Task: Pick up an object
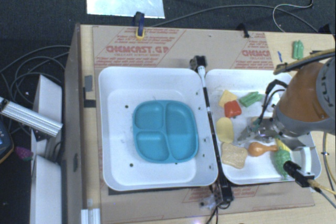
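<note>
Toys lay crowded in the right bin (310, 165), so I hung my gripper (251, 131) low over them, its state hidden, the orange piece (258, 149) at its five o'clock.

Small toy foods (232, 109) lie scattered (right bin (247, 77)).

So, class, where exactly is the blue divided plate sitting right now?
The blue divided plate lies flat in the middle of the left white bin, across the divider from the right bin's toy food.
</note>
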Robot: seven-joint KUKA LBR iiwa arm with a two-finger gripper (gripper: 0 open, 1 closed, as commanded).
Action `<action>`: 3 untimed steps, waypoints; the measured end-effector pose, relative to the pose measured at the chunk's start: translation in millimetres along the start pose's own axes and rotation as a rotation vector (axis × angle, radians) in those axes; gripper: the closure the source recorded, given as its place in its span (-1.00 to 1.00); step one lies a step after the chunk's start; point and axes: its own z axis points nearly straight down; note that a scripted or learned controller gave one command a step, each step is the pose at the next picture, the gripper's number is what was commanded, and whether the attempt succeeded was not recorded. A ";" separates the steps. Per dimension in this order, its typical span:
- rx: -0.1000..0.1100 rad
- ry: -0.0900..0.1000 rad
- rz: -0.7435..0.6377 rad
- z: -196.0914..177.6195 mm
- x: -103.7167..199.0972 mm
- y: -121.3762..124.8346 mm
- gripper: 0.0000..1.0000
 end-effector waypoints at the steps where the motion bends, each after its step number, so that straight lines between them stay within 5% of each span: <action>1: 0.001 0.001 0.001 2.7 -0.5 -20.0 -1.00; 2: -0.003 0.000 -0.002 -3.4 8.5 54.8 -1.00; 3: -0.003 0.000 -0.003 -45.3 24.4 98.2 -1.00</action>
